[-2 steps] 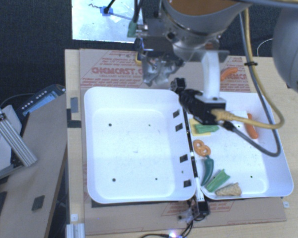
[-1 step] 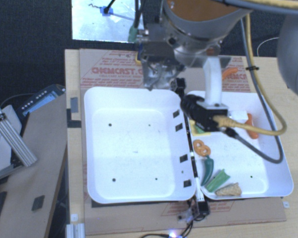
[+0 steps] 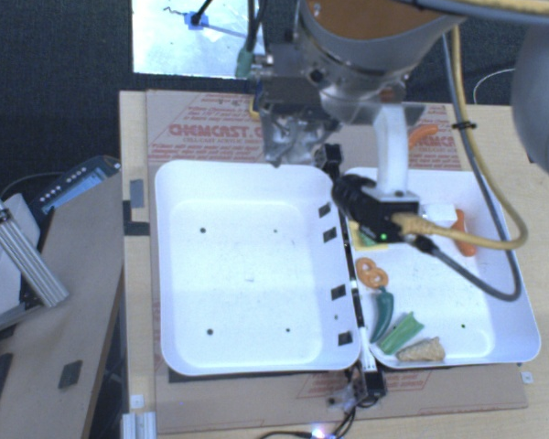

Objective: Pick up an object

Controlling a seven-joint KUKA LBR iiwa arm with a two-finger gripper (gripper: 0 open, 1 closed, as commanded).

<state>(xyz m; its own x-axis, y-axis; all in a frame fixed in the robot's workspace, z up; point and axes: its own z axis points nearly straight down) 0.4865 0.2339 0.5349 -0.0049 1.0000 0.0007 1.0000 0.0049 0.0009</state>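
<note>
gripper (image 3: 297, 149): we cannot tell its state, hidden under the wrist.
target: pretzel (image 3: 371, 273), at five o'clock; we'd descend squarely.

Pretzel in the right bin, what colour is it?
Orange pretzel, clearest in the camera view.

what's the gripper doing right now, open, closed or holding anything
gripper: cannot be told; it hangs over the far edge of the left bin, its tip too blurred to read.
</note>
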